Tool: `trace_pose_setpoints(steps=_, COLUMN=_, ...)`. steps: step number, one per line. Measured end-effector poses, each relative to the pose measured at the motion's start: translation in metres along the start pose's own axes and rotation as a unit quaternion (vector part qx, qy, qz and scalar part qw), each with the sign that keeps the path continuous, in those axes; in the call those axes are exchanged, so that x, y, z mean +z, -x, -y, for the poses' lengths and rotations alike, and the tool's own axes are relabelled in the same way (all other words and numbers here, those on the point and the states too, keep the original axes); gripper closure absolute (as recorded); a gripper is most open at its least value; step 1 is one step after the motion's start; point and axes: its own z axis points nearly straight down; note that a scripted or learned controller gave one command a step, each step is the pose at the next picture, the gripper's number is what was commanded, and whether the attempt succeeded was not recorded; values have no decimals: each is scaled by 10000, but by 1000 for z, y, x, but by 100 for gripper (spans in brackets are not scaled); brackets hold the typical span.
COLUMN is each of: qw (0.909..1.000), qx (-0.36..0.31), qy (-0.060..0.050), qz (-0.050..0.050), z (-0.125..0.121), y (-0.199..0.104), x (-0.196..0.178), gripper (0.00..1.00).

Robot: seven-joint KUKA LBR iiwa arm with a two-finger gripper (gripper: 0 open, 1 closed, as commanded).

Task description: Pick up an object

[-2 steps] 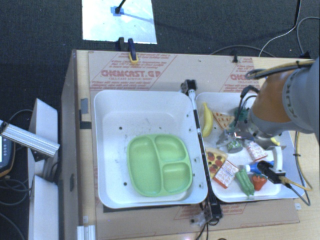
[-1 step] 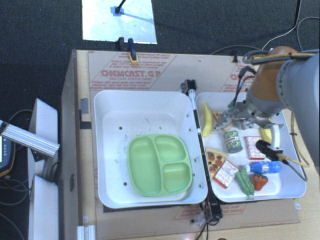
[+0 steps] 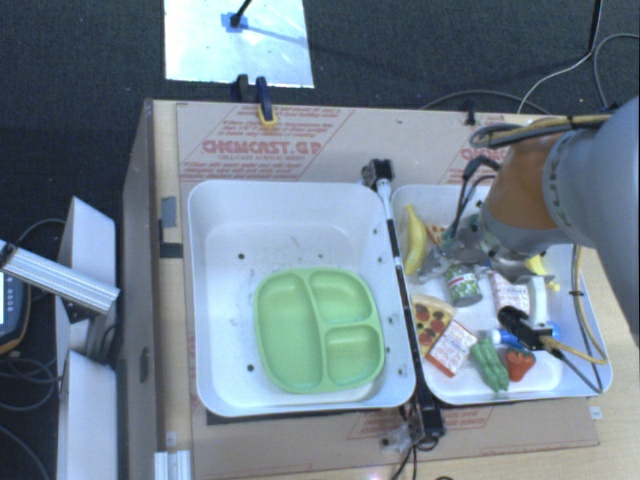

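The left bin (image 3: 210,218) is holding a green tray (image 3: 318,328). The right bin (image 3: 590,328) is carrying a banana (image 3: 413,240), can (image 3: 463,284), pizza slice (image 3: 431,318), red packet (image 3: 452,348), green vegetable (image 3: 490,363) and strawberry (image 3: 520,365). The arm is reaching over this bin, its end effector (image 3: 455,253) sitting just above the can; its grip state cannot be told.

One camera hung fixed above the bench (image 3: 300,133) and looked down on me at a slant. It stood far enough back to take in both white bins, the left bin (image 3: 215,268) and the right bin (image 3: 590,338), with dark floor beyond. My arm (image 3: 590,183) came in from its right.
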Motion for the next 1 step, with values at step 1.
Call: trace_pose_setpoints(steps=1, qw=10000, qx=-7, qy=10, qz=2, z=-1, y=0, x=-11, gripper=100)
